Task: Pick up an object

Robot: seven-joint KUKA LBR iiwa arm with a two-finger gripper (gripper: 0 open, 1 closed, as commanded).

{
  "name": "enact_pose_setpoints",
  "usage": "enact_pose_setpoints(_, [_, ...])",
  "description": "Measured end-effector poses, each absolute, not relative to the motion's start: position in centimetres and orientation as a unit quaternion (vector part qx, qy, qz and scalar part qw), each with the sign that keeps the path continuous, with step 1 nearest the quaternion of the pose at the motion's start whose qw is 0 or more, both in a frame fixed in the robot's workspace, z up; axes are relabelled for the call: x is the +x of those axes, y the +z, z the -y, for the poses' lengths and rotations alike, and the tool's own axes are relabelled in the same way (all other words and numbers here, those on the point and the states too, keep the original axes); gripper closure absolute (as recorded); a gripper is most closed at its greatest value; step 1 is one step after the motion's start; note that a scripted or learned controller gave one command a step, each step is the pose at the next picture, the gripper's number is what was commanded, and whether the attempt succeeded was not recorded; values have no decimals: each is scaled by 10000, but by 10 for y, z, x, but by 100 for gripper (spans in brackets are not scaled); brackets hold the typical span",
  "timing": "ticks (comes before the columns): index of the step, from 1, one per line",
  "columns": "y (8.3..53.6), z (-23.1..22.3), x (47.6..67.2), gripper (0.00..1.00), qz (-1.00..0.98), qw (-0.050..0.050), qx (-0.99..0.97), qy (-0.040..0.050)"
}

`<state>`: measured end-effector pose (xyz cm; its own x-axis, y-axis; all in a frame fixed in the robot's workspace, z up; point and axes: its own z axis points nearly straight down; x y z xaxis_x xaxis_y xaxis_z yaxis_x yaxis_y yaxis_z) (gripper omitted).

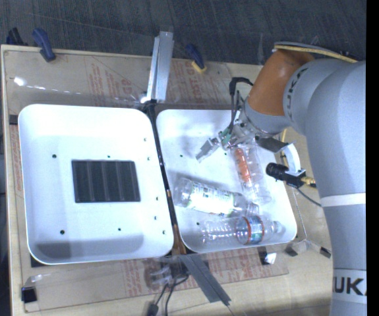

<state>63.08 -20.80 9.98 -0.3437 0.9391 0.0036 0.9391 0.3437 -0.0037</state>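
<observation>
My gripper (pixel 206 151) hangs low over the upper middle of the right bin (pixel 176 127), on the bin's bare white floor, with nothing visible in it. Just to its right lies a clear bottle with orange contents (pixel 246 168), pointing toward the bin's front. In front of the gripper a clear bottle with a green and white label (pixel 206 198) lies across the bin. A third clear bottle with a blue and red label (pixel 243 230) lies along the front wall.
The left bin (pixel 37 130) holds a dark grey ridged rectangular block (pixel 105 180) at its middle. A metal bar (pixel 159 64) stands at the back between the bins, with blue clamps (pixel 44 43) on the bench's rear edge.
</observation>
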Motion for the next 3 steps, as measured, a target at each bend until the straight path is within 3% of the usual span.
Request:
enact_pose_setpoints(1, [199,211,617,0,8339,-5,-5520,2])
enact_pose_setpoints(2, [196,209,588,0,8366,11,-5478,7])
enact_pose_setpoints(3, [149,210,634,0,8504,3,-5261,4])
